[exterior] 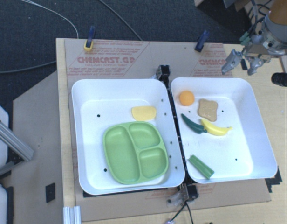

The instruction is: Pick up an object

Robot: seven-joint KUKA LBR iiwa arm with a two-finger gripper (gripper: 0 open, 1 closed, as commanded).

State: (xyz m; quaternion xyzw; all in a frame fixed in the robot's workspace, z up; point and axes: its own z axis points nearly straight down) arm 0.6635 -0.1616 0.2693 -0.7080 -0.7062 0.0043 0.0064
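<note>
Yellow banana (216, 129) in the right bin (255, 101) lies nearly level, tip pointing right; gripper (241, 64) spread wide at upper right, holding nothing

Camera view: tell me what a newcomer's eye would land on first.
The big green divided plate fills the near half of the left bin, with a pale yellow piece just behind it. In the right bin, an orange, toast and a banana cluster at the far left. The gripper hovers beyond that bin's far edge.
</note>
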